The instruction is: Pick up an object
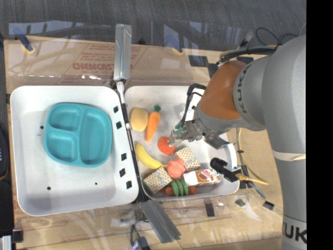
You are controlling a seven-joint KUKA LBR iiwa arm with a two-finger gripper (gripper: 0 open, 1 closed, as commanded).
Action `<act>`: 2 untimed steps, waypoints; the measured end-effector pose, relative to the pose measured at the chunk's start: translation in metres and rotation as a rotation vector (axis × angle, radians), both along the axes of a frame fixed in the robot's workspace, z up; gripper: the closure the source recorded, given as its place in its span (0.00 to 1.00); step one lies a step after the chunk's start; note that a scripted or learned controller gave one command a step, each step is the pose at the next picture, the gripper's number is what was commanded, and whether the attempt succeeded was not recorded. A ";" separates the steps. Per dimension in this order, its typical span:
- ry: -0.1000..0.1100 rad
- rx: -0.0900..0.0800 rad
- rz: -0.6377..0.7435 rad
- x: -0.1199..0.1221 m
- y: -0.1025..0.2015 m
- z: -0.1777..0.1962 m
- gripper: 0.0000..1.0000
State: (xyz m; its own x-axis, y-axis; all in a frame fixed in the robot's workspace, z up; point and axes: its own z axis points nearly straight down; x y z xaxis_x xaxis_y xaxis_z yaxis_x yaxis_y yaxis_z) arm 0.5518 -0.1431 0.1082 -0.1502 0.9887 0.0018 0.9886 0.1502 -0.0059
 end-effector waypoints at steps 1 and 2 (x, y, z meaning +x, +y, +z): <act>0.002 0.000 0.003 0.000 0.000 0.009 1.00; 0.008 -0.007 0.360 0.102 0.028 -0.015 1.00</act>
